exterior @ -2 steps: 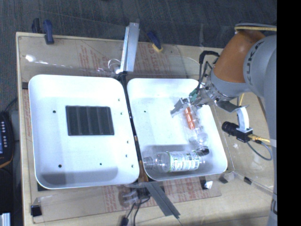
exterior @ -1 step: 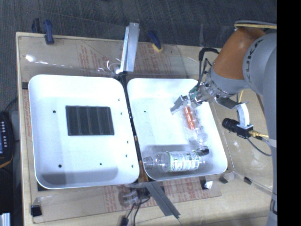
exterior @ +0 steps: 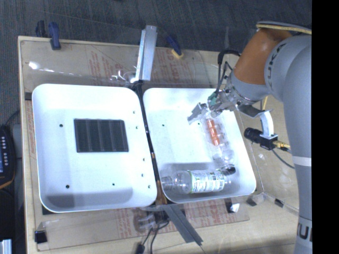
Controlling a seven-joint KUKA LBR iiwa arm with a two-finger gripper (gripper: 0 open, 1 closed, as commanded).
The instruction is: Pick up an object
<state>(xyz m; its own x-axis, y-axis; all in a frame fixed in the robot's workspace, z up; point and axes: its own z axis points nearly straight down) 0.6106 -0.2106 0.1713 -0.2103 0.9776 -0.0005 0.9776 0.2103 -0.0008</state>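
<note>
The pincer (exterior: 204,111) hovers low in the right bin (exterior: 175,142), at the far end of an orange-filled bottle (exterior: 216,136); whether it grips, I cannot tell. The pick looks unfinished: the bottle lies unlifted

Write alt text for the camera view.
A grey robot arm's gripper hovers at the upper end of a clear bottle with an orange label in the right white bin; another clear bottle lies along its near wall. The left bin holds a dark ribbed panel.
</note>
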